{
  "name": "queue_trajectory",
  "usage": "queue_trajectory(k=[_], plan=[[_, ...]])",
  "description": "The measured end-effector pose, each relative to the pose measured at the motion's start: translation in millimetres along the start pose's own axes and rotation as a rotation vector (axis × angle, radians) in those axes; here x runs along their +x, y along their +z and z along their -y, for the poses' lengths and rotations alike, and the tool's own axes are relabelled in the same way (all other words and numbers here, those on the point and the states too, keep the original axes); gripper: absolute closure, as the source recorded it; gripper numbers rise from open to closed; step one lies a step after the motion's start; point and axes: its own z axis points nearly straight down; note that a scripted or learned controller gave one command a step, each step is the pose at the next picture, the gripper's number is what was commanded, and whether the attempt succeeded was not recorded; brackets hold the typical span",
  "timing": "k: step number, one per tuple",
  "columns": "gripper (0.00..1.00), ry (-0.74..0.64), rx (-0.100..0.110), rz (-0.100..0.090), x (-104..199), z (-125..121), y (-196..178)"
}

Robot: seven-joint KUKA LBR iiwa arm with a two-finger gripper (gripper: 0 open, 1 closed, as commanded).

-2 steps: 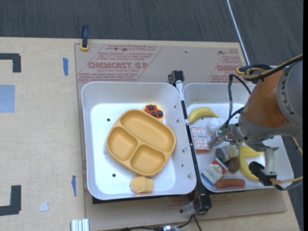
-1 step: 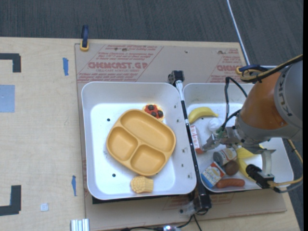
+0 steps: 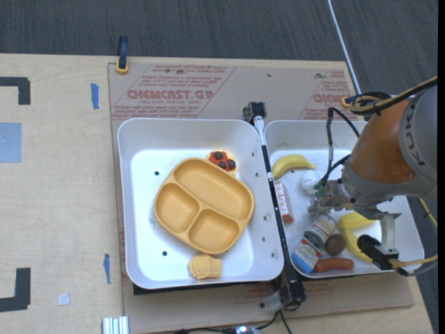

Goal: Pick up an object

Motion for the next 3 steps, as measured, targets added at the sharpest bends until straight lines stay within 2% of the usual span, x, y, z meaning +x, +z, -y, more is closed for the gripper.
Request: queue_trajectory(k=[1,2,3], plan=[[1.0,-0.001,0.012,-0.004,-35,36,-87],[0.0,-0.001,0.012,-0.004,-34,36,-87],[0.0,-0.003,0.01,-0.003,-40,-29,11]])
